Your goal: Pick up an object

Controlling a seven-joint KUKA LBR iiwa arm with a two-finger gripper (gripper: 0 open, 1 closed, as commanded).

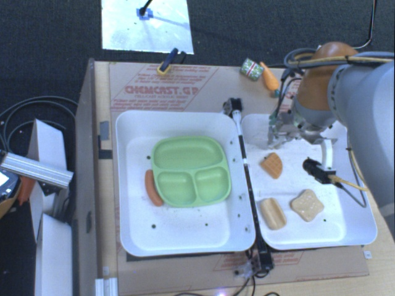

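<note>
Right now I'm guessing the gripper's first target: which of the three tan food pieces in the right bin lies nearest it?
The orange-tan wedge-shaped piece, just below the gripper; the other two lie near the bin's front edge.
</note>
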